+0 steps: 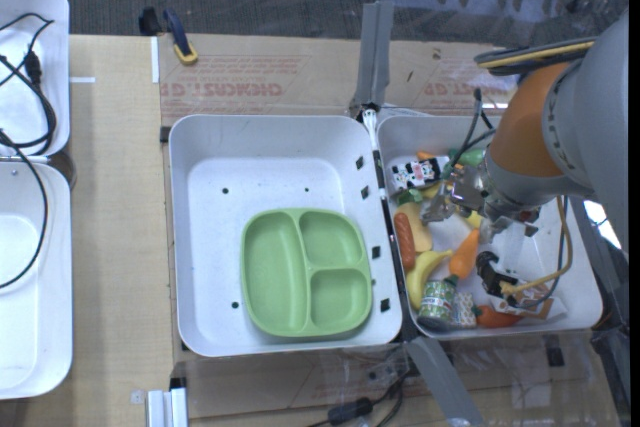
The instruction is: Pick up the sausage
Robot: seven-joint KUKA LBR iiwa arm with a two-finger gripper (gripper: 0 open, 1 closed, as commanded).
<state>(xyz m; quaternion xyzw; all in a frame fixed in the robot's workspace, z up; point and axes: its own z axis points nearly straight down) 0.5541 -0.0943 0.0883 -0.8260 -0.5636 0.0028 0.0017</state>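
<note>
The sausage [404, 237] is a reddish-brown link lying lengthwise by the left wall of the right bin [575, 310], beside a yellow banana [424, 272]. My gripper [446, 202] hangs low over the middle of this bin, just right of and slightly beyond the sausage's far end. The grey wrist and orange band sit behind it on the right. Nothing of the sausage shows at the gripper.
Around the sausage lie an orange carrot [465, 253], a small green can [437, 298], a black-and-white cow toy [416, 173] and other small items. The left bin [200, 215] holds a green divided plate [305, 272]. A thin wall separates the bins.
</note>
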